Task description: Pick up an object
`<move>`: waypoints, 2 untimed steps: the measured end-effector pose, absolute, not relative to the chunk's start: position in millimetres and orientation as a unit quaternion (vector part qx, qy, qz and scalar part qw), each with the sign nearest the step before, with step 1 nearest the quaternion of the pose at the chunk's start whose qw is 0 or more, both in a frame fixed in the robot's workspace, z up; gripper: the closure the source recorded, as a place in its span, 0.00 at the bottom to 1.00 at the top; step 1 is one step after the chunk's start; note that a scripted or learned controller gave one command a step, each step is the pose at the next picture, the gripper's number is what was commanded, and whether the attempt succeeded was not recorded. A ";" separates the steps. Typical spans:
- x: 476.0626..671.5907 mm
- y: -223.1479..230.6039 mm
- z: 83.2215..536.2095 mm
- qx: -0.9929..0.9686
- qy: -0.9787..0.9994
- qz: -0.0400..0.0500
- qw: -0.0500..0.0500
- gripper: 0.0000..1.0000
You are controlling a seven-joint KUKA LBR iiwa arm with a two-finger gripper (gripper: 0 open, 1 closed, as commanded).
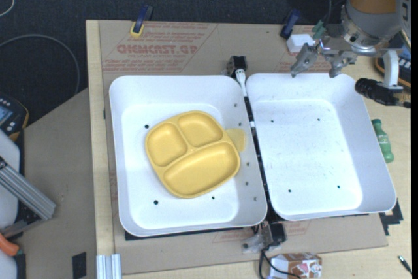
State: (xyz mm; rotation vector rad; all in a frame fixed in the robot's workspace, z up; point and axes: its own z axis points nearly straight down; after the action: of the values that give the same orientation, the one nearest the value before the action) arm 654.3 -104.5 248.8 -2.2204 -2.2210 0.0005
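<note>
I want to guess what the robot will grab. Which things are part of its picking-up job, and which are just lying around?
Part of the job:
- yellow divided plate, lying in the left bin
- tool, open, up above the far edge of the right bin

Just lying around:
- green bottle, beside the right bin
- blue and yellow clamp, at the board's far edge
- black cable, on the floor

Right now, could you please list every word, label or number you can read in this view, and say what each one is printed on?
"CHEMCAST GP": large red print on the brown board under the bins.
Smaller red lines above and below it on the same board: too blurred to read.
Small packet at the bottom edge: print too small to read.
</note>
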 end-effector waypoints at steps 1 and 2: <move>567.1 -50.2 341.4 -0.705 -0.709 -0.003 -0.001 0.00; 502.9 -0.5 405.0 -0.704 -0.710 -0.004 -0.002 0.00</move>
State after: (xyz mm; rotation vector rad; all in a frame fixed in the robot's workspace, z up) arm 502.9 -0.5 405.0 -2.2160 -2.2327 -0.0127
